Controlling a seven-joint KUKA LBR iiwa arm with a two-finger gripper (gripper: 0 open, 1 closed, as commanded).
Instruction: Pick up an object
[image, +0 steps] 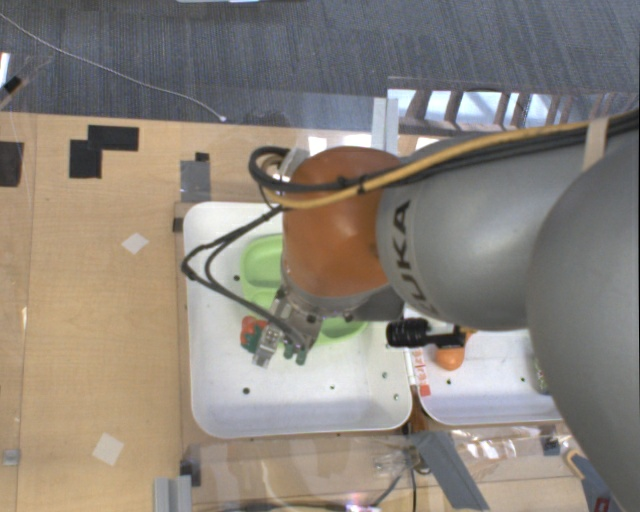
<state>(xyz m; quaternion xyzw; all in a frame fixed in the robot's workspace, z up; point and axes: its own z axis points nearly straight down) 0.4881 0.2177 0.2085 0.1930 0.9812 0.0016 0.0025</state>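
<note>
Gripper sat low in left bin, jaw state indeterminate; small red object touching at its ten o'clock, green object at twelve.

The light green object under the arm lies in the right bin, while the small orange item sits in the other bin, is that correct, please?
Not quite: the camera view shows the light green object in the left bin, under the arm. The small orange item does sit in the other bin, the right one.
</note>
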